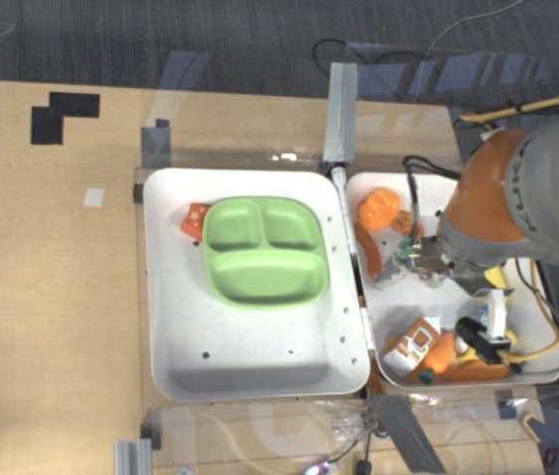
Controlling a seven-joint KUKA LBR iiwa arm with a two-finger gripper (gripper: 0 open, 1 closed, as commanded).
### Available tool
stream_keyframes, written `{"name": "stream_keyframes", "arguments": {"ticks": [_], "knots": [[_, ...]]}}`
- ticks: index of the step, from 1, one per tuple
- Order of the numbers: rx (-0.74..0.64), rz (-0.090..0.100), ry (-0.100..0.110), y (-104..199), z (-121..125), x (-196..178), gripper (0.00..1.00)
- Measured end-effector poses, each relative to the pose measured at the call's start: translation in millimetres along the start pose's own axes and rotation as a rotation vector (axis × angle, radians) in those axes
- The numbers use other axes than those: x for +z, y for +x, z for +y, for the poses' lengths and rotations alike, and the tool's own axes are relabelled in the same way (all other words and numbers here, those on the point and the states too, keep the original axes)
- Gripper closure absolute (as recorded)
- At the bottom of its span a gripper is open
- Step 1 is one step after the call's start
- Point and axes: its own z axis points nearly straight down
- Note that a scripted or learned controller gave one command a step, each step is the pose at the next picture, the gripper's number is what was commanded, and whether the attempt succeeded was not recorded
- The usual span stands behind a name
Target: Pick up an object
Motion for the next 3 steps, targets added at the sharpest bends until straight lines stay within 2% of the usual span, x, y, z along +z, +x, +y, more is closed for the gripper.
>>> {"name": "stream_keyframes", "arguments": {"ticks": [1, 2, 3], "knots": [[-0.126, -0.001, -0.003, -16, -60, -1, 0.00], [-0.020, 0.001, 0.009, 7, -62, -96, 0.00], [-0.145, 0.002, 0.011, 0, -64, -7, 0.00]]}}
